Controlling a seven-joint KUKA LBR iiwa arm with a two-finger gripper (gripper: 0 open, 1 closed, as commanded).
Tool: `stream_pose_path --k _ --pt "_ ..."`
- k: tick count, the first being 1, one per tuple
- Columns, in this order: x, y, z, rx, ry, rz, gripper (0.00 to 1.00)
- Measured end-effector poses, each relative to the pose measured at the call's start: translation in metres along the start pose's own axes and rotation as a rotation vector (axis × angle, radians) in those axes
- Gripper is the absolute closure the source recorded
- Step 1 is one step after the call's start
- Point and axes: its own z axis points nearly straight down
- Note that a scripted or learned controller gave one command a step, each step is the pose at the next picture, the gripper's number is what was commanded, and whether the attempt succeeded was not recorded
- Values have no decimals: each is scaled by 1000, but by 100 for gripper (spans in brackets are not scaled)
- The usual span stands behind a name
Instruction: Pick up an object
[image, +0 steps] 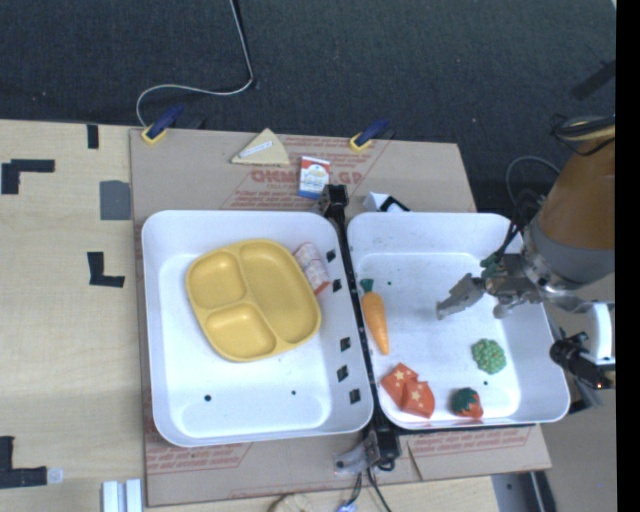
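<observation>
My gripper (476, 304) hangs over the right bin (430, 232), near its right side, open with nothing between its fingers. Below it lies a green broccoli piece (488, 355), apart from the fingers. An orange carrot (375, 321) lies along the bin's left wall. A red block-like toy (407, 390) and a small red fruit with a green top (466, 402) sit near the bin's front edge.
The left bin (170, 400) holds a yellow divided plate (252, 297) and a small wrapped packet (313, 266) beside it. Behind the bins, on the cardboard, stand a red and white box (314, 177) and a pale wedge (262, 150).
</observation>
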Motion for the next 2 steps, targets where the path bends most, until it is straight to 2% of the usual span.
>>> stream_pose_path --k 1,2 --pt "-85 2 128 3 0 2 0" --pt "-84 3 118 1 0 1 100"
